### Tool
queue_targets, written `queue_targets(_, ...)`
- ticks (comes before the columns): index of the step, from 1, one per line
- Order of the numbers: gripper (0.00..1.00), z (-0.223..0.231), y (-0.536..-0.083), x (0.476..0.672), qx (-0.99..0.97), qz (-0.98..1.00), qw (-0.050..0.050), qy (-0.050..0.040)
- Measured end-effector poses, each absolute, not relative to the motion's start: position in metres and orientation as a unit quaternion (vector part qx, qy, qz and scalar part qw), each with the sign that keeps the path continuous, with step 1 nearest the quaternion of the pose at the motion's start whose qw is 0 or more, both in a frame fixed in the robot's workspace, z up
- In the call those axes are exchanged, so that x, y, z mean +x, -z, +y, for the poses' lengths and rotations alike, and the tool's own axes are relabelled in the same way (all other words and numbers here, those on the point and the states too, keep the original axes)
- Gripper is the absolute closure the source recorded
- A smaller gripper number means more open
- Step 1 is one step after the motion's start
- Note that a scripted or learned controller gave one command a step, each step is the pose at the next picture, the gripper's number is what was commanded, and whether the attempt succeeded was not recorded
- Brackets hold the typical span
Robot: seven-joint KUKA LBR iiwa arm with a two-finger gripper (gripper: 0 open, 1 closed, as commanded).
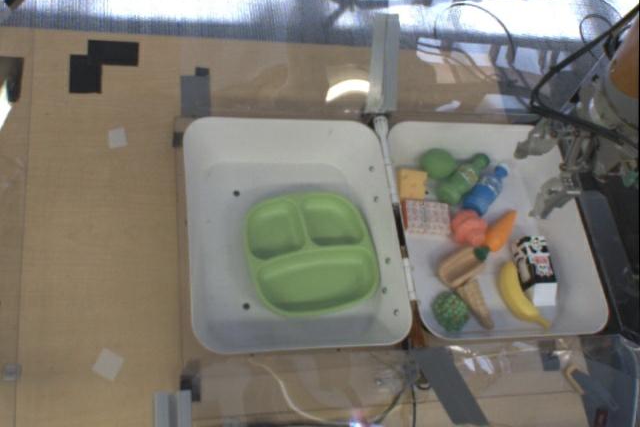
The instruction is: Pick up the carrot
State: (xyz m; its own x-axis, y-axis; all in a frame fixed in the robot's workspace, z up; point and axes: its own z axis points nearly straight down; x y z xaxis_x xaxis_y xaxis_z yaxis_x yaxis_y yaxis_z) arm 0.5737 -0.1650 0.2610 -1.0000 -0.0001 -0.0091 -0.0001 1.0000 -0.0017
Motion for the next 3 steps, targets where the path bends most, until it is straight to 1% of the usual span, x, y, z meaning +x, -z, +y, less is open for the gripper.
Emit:
queue_targets(1,0.00,-0.202,-0.178,0.567,0.074,0.997,0.002,0.0001)
queue_targets(2,0.00,-0.183,-0.121,0.579,0.118,0.993,0.003,-0.0002)
queue_targets(3,0.00,-0.124,-0.089,0.605,0.208,0.978,0.006,-0.0012)
